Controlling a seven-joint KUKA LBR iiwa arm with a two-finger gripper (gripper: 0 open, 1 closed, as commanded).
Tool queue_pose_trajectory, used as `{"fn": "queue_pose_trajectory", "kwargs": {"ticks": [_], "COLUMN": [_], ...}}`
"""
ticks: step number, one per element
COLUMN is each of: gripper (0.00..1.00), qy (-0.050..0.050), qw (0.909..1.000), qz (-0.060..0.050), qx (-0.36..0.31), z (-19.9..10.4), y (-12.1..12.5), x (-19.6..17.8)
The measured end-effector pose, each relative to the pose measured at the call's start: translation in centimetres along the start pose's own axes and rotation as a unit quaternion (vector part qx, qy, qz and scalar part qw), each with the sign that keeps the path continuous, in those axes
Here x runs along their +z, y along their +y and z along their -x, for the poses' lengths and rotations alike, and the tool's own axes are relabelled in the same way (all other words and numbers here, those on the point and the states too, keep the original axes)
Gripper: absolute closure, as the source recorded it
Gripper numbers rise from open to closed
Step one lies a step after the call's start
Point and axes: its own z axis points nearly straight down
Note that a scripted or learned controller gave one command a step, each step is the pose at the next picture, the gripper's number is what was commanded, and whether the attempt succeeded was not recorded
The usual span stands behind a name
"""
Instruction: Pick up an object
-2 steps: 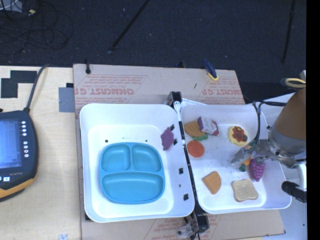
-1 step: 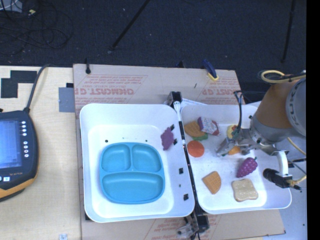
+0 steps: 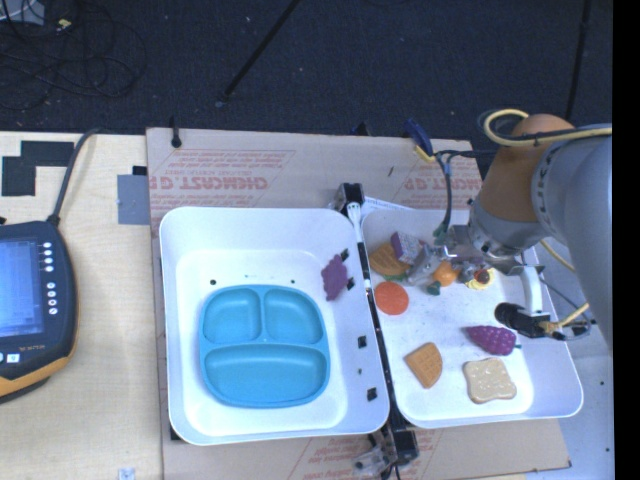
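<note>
My gripper [image 3: 436, 260] is down in the far part of the right bin [image 3: 560, 408], among a cluster of small toy foods. Right by it lie a brown bread-like piece [image 3: 385, 260], a small purple piece [image 3: 397, 243], and an orange and green carrot-like piece [image 3: 444, 277]. A yellow piece [image 3: 480, 280] sits just to its right. The grey arm [image 3: 560, 193] with its orange band [image 3: 515, 173] hides what lies behind the wrist. Whether anything is between the fingers is hidden.
Nearer in the right bin lie a red disc [image 3: 391, 298], an orange cracker [image 3: 424, 364], purple grapes [image 3: 491, 339] and a toast slice [image 3: 489, 379]. The left bin [image 3: 185, 238] holds a blue divided plate [image 3: 264, 346] and a purple piece [image 3: 335, 276]. A pendant [image 3: 25, 303] lies far left.
</note>
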Motion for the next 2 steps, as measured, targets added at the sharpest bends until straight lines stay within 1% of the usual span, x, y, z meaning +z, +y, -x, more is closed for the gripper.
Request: {"fn": "queue_pose_trajectory", "kwargs": {"ticks": [1,2], "gripper": [1.0,1.0], "qy": [0.0,0.001], "qw": [1.0,1.0], "qz": [-0.003,0.003], "qx": [0.001,-0.002], "z": [0.2,-7.9], "y": [-0.3,-0.3], "x": [-0.9,-11.5]}}
